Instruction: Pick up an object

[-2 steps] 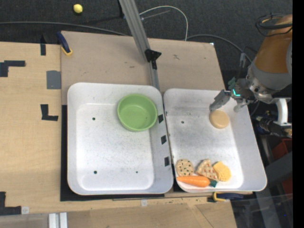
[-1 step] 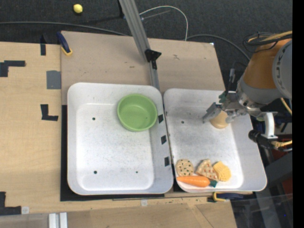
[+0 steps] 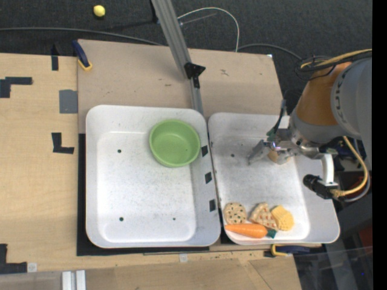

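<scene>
Two white bins lie side by side on the bench. The left bin (image 3: 109,180) carries a green bowl (image 3: 175,142), sitting upright toward its 1 o'clock corner, near the divide between the bins. The right bin (image 3: 242,180) has its food items bunched against the rim at 6 o'clock: a round cookie (image 3: 234,212), a cracker-like wedge (image 3: 262,213) and a yellow corn piece (image 3: 283,217) in a row, each close against the next, with an orange carrot (image 3: 246,229) lying flat just below them, touching or nearly touching the cookie.

From 3 o'clock comes the arm (image 3: 344,95), grey with the orange band showing above the wrist. Its gripper (image 3: 266,151) is down over the right bin, toward that bin's 1 o'clock area, well apart from the food cluster. One dark finger (image 3: 256,152) slants out toward 8 o'clock over the bin floor. A small tan shape sits right at the gripper, but it is too blurred to say whether it is an object or part of the tool, and whether the hand is released or clenched around anything I cannot tell.

Beyond the bins, a grey pole (image 3: 172,26) runs in from 12 o'clock to the seam between them, and a small yellow ball (image 3: 99,10) rests on the dark floor at 11 o'clock.
</scene>
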Robot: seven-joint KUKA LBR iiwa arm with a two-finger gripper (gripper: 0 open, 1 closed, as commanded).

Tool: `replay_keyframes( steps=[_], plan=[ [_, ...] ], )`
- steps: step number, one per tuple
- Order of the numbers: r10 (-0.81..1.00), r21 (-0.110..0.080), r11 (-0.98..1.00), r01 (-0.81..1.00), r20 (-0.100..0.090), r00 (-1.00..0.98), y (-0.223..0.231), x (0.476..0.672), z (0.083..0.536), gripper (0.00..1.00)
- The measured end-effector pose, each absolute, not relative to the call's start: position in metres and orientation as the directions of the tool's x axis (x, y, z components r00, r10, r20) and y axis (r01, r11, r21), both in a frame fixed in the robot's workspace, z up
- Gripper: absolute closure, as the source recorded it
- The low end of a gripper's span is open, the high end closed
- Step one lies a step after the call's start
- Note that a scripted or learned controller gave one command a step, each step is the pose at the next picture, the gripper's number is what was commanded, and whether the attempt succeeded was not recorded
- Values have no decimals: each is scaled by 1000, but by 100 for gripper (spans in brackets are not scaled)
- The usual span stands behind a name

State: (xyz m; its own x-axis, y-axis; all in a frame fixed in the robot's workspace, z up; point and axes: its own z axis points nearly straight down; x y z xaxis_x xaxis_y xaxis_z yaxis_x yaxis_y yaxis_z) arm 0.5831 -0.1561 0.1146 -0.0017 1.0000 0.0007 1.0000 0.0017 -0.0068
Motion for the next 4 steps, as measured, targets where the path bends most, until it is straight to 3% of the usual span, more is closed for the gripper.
replay_keyframes(
  steps=[1, 2, 4],
  plan=[
    [1000, -1, 2, 1000, -1, -2, -155, 583, 88, 0],
    [1000, -3, 3, 1000, -1, -3, -155, 583, 98, 100],
    [1000, 3, 1, 1000, -1, -1, -162, 581, 206, 100]
  ],
)
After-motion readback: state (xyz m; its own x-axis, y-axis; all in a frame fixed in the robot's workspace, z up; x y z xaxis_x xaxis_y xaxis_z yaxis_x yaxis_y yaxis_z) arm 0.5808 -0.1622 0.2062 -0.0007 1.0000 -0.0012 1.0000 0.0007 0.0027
